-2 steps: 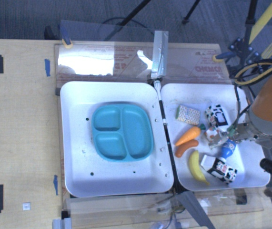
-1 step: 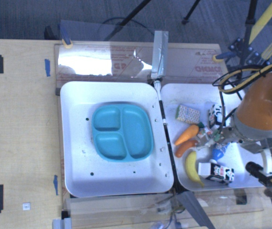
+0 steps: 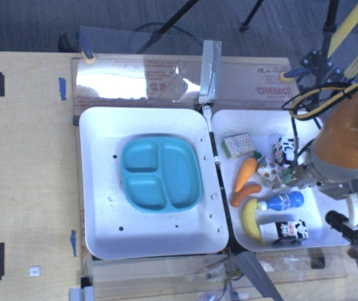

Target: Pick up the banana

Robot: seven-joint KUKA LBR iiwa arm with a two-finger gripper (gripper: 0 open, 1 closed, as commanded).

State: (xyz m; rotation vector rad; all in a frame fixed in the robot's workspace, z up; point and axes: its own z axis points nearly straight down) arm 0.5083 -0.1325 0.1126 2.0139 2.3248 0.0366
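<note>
The yellow banana (image 3: pixel 249 221) lies curved in my right bin (image 3: pixel 329 121), beside a blue bottle (image 3: pixel 281 201); my pincer's (image 3: pixel 289 175) grip I cannot tell.

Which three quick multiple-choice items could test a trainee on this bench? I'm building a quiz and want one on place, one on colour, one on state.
1. Where does the banana lie?
A. In the right bin, near its front-left corner
B. On the blue plate
C. On the wooden bench outside the bins

2. What colour is the divided plate in the left bin?
A. Red
B. Light blue
C. Yellow

3. How does the banana stand against the task?
A. Lifted above the bin
B. Lying in the bin, ungrasped
C. Moved onto the plate

Answers:
1 A: it curves beside the bottle in the right bin.
2 B: the three-part plate is light blue.
3 B: it rests flat on the bin floor, apart from the arm.
</note>
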